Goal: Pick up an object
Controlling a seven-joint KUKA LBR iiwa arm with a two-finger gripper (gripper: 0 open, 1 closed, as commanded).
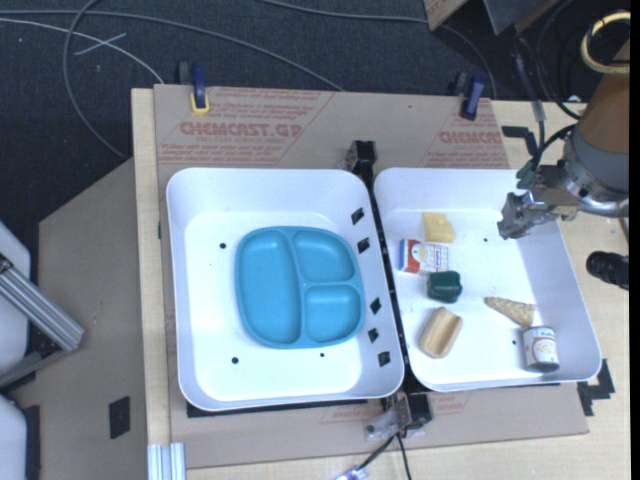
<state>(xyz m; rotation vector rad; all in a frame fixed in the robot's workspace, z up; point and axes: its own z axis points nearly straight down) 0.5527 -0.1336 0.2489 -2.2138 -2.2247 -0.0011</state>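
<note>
Bins: two shallow white bins side by side on the bench; left bin (pixel 190 268), right bin (pixel 560 288).
Left bin contents: one item, a blue divided plate (pixel 298 285) with three compartments, lying flat near the bin's centre.
Right bin contents: six loose items, one of each kind.
Item 1: a pale yellow block (pixel 437 228), nearest the bin's far side.
Item 2: a small white carton (pixel 423 256) with red and blue print, lying just in front of the yellow block, near the divider between the bins.
Item 3: a dark green rounded object (pixel 444 286), just below the carton; contact between them not determinable.
Item 4: a tan bread-like roll (pixel 439 332), tilted, in front of the green object.
Item 5: a tan cone-shaped piece (pixel 511 310), lying on its side, right of the green object.
Item 6: a small can (pixel 541 348) with white and red label, near the bin's front right corner.
Arm: grey, entering from the right, above the right bin's far right edge.
Gripper (pixel 515 216): over the right bin's upper right area, apart from all six items; nothing seen between the fingers; spread or pressed together cannot be told.
</note>
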